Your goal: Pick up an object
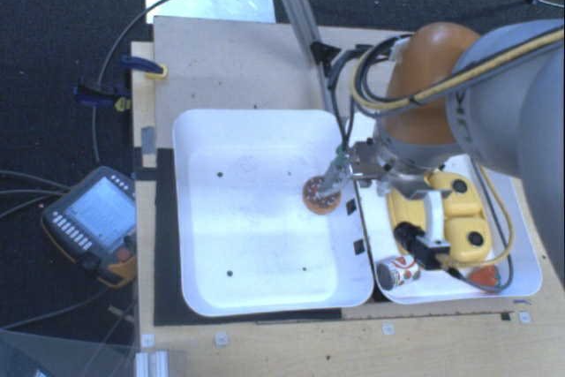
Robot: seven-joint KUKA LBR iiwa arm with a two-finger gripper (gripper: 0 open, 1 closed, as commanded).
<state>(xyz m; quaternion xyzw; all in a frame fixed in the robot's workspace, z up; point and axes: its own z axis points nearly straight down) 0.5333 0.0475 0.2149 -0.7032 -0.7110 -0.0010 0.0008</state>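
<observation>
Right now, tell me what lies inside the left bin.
In the left bin, a small round brown object sits near the right wall, with the tool right at it. The arm covers much of the right bin.

Even overhead light, white bins [265,278] slightly overexposed, soft grain, faint shadows, dark surrounding floor [62,13]

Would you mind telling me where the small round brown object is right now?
The round brown object lies in the left bin, near its right wall, directly under the gripper.
</observation>
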